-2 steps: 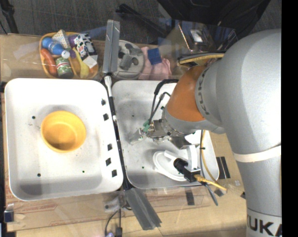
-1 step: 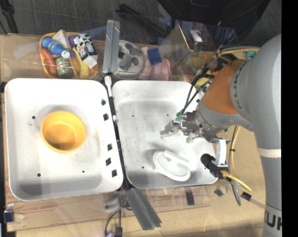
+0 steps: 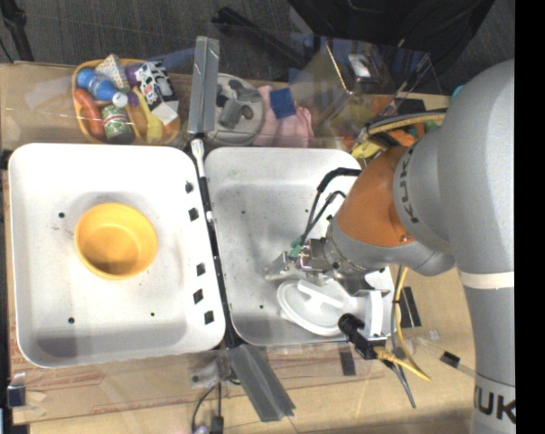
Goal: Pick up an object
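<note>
the end effector (image 3: 301,259) hangs low right of centre, over a white plastic bowl-like object (image 3: 315,307) in the right white bin (image 3: 254,197). i cannot tell its state. centre it on the rim before closing.

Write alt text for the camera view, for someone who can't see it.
A grey robot arm with an orange band reaches from the right into the right white bin, its gripper low over a white object near the front wall. The left white bin holds a yellow bowl.
</note>
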`<state>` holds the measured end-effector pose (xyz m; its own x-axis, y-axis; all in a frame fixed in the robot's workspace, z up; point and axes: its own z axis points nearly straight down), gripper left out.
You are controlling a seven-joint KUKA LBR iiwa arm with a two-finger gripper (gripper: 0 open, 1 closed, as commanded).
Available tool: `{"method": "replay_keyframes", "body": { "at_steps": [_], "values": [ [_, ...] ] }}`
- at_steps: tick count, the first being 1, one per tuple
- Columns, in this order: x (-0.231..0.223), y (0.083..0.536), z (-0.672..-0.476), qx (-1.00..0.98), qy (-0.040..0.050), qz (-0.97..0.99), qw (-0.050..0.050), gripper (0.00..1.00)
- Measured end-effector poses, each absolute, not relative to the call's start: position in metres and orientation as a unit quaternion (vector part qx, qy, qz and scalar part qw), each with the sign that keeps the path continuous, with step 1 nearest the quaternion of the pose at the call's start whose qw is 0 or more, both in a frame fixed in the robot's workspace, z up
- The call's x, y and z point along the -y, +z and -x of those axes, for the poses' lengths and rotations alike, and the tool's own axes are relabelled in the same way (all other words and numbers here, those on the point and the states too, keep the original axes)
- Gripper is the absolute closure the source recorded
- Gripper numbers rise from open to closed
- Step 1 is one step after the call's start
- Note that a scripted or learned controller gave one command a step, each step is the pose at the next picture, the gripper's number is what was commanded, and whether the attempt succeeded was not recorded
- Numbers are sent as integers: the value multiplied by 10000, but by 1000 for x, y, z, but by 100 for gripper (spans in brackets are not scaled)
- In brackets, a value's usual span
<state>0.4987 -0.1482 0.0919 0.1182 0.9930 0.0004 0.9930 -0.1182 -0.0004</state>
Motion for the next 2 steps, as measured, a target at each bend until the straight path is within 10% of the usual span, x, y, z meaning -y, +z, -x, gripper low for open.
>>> {"method": "replay_keyframes", "body": {
  "at_steps": [1,2],
  "values": [
    [144,91,-532,6862,8,7274,23,0],
    [157,91,-486,7431,-1,6691,5,0]
  ]
}}
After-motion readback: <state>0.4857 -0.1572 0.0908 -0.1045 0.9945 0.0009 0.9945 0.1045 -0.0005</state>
